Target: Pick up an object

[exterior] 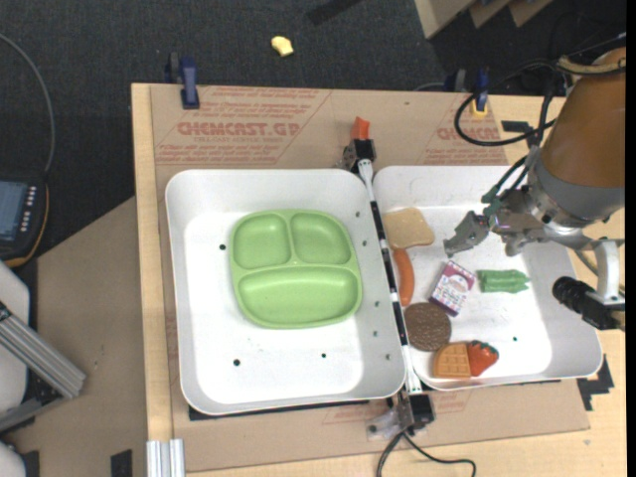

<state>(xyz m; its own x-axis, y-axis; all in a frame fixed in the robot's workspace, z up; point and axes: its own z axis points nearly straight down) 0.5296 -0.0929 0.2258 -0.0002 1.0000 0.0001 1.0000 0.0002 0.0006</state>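
**Objects lie loose in the right bin, gripper above them with nothing in it**

Objects sit in the right shallow white bin [556, 361], mostly in its left half. Tan bread-slice toy [408, 228] at 11 o'clock. Orange-red sausage toy [403, 274] along the left wall, at 9 o'clock. Small purple-and-white carton [452, 288] near the bin's centre. Green leafy plastic piece [503, 281] just beside it, toward 3 o'clock. Brown round cookie disc [428, 326] at 7 o'clock from the carton. Orange waffle square [452, 361] and red strawberry toy [483, 355] touch each other near the bin's front edge.

Grey two-finger gripper [484, 229] hangs over the bin's upper middle, at 1 o'clock from the carton. Fingers spread apart, nothing between them.

Left shallow white bin [199, 356] holds a light green divided plastic plate [295, 267], roughly central.
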